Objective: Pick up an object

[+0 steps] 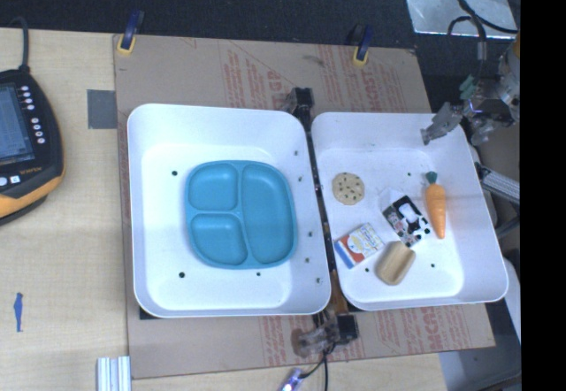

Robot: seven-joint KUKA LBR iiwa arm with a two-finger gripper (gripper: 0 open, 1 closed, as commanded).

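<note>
the grey metal two-finger gripper [439, 126] is hovering over the glossy white right bin's [478, 279] top edge (grip unreadable), apart from the tapered orange plastic carrot [435, 208].

The gripper [439, 126] is a small grey metal piece with a paler, angular tip. Behind it sits a cluttered grey-and-black wrist assembly [488, 102] with thin dark cables.

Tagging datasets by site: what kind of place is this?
Likely a robotics lab bench: two shallow white bins on clamped brown cardboard, an orange-and-black teach pendant, and toy food such as an orange plastic carrot.
</note>
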